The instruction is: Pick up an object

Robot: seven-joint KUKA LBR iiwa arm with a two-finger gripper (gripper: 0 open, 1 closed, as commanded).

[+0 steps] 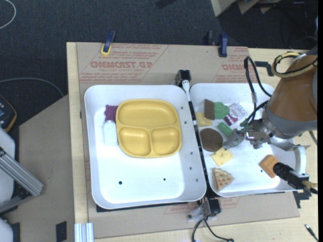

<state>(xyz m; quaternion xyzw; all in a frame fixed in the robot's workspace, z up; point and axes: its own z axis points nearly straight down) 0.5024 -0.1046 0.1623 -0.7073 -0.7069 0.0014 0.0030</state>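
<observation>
The left bin (96,150) holds a yellow divided plate (149,126) in its upper half. At the plate's nine o'clock, touching its rim, sit a purple object (110,112) and, just below it, a small white object (109,132).

In the right bin (252,185) the objects crowd the left side. A brown round disc (210,139) lies near the bin's left wall. At its twelve o'clock a pale yellow piece (203,119) sits under a dark brown block (209,106), with a green block (220,110) just beside that at three o'clock, and a white printed packet (234,113) further right. At the disc's six o'clock lies a yellow cheese wedge (222,157), and below that a tan pizza-like slice (222,178). A small green piece (225,130) lies at the disc's two o'clock.

The gripper (233,140) hangs just right of the disc, its grey fingers slightly parted and holding nothing. An orange object (268,164) lies at the gripper's four o'clock, partly under the arm.
</observation>
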